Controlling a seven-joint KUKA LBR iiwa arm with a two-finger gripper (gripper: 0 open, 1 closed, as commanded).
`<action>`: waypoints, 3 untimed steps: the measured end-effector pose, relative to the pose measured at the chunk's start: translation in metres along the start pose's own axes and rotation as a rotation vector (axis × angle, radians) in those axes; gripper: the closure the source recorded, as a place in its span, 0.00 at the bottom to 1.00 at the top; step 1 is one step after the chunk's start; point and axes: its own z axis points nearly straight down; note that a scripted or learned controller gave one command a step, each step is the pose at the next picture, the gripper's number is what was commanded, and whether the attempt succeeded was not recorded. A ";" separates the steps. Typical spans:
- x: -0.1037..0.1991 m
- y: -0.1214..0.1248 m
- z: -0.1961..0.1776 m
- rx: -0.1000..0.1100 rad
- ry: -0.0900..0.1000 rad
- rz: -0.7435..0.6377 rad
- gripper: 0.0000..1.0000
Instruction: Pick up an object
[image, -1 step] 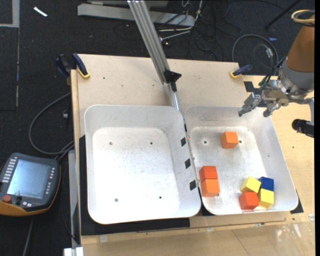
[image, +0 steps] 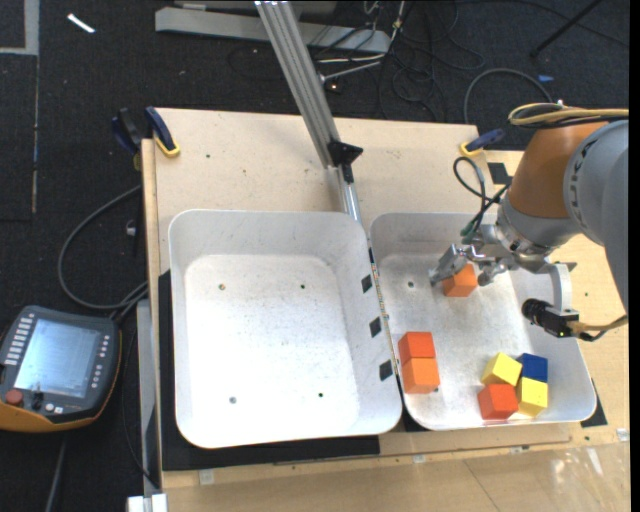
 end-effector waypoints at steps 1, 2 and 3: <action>0.011 0.043 -0.120 -0.020 -0.006 -0.001 0.00; -0.046 0.002 -0.053 -0.001 -0.004 0.009 0.00; -0.009 0.042 0.013 -0.007 -0.002 -0.003 0.00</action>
